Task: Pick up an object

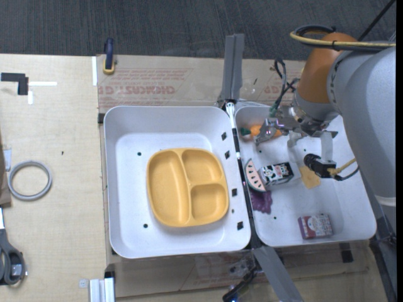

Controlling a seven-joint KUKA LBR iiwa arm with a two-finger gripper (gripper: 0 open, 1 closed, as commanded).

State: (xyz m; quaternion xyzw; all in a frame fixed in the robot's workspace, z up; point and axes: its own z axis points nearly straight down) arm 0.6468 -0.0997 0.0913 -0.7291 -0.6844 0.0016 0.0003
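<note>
The arm [352, 87], grey with an orange band, reaches over the right bin [352, 225], and its gripper [296, 134] hangs above that bin's upper left part; whether its claw is spread or pressed together cannot be told. No one object is marked out as the task's thing. Nearest below the gripper lies a small black-and-white box [278, 172], boxy with printed faces, its long axis running left to right and tilted slightly up at the right. Just beside it on the left is a watermelon slice [252, 174], a curved wedge with a red face and dark seeds, standing against the bin's left wall. Below that lies a limp purple piece [261, 201]. A yellow chunk [311, 177] lies right of the box, and a small pink packet [315, 226] lies flat near the lower edge. The left bin [126, 187] holds a smooth yellow divided plate [187, 186] with three compartments.
</note>
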